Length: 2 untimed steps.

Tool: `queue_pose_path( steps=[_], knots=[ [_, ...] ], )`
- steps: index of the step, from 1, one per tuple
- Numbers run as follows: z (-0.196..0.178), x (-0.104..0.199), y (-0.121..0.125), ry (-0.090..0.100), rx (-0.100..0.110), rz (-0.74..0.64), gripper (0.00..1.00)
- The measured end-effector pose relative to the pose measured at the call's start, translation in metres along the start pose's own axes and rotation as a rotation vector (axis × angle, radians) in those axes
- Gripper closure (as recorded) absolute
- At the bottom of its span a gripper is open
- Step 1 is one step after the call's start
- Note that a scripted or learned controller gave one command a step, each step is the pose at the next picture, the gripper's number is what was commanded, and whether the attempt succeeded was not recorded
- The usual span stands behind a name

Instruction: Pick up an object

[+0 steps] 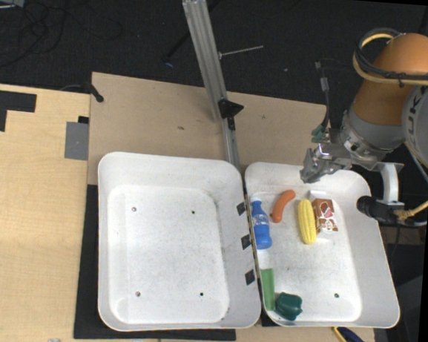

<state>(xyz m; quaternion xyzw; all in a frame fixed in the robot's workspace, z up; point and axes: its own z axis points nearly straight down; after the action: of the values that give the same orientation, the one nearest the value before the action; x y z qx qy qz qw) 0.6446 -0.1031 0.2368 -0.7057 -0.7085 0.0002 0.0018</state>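
Observation:
The right bin (352, 290) holds a yellow corn cob (307, 221), an orange sausage-like piece (282, 204), a red and white packet (325, 214), a blue bottle (259, 224) against the left wall, and a green item (280, 299) near the front left corner. My gripper (313, 170) hangs over the bin's back edge, above and behind the sausage-like piece and the corn. It is small and dark against the bin, and nothing shows between its fingers.
The left bin (115, 195) lies beside the right one. A slanted metal rail (208, 62) runs from the top of the view down to the divide between the bins. The wooden bench top (17, 209) spreads to the left.

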Motion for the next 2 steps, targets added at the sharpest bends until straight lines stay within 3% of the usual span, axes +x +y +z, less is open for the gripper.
queue_pose_path(
  steps=[2],
  knots=[
    [0.005,0.096,-0.026,0.000,0.001,0.000,1.00]
  ],
)
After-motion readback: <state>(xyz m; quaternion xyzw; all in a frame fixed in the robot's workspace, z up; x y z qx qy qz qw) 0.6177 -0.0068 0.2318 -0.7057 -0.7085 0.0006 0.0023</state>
